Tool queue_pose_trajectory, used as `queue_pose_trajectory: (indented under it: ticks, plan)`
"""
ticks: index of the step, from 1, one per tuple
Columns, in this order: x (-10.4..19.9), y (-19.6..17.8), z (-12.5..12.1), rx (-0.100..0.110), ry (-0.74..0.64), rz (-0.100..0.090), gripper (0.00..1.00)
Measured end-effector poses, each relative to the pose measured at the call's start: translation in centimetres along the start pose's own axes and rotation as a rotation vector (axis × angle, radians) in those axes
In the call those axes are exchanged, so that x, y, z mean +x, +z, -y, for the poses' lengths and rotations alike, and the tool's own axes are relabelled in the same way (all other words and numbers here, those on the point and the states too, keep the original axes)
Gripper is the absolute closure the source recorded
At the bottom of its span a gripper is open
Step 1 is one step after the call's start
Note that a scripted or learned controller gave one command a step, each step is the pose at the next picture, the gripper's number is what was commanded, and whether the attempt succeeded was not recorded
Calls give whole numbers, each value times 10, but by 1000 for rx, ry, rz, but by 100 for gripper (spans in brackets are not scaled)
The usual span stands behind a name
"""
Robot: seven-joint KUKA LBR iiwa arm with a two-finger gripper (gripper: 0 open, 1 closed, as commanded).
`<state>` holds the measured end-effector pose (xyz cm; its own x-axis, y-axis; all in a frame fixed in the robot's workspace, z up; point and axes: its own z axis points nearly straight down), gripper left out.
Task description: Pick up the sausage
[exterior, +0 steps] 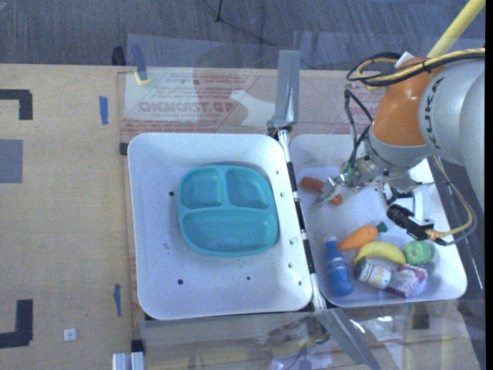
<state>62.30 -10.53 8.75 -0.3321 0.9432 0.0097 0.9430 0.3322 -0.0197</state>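
The sausage, short and red-brown, lies in the upper left part of the right bin, close to the wall shared with the left bin. My gripper hangs just to its right, angled down and left toward it, and is a little apart from it. Its fingers look open, and the sausage is not between them. A small orange bit shows right beside the lower finger; I cannot tell what it is.
The front of the right bin holds a carrot, a banana, a blue bottle, a green fruit, a can and a pink packet. A teal divided plate sits in the left bin.
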Motion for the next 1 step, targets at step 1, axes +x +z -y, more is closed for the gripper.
queue_pose_trajectory:
  ticks: [1]
  plan:
    - [-4, -12, -3, -17, -1, 16, 100]
